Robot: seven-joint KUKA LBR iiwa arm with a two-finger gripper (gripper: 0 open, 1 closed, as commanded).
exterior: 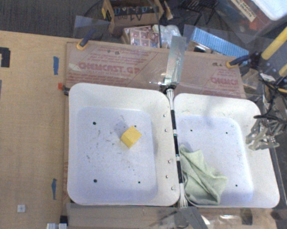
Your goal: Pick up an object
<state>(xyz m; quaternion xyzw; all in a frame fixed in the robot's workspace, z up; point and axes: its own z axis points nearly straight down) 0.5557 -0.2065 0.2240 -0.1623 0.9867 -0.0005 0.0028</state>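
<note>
A small yellow block [130, 136] lies near the middle of the left white bin [78, 180], turned at an angle on the bin floor. A crumpled pale green cloth [201, 177] rests in the right white bin [256, 191], bunched against its front left corner beside the divider between the two bins.
A grey metal piece with black cables [264, 133] sits at the right bin's right rim. Cardboard [117, 69] and a thin metal strip [174, 64] stand behind the bins. Boxes and clutter [137, 16] lie beyond. The wooden bench [21, 140] stretches to the left.
</note>
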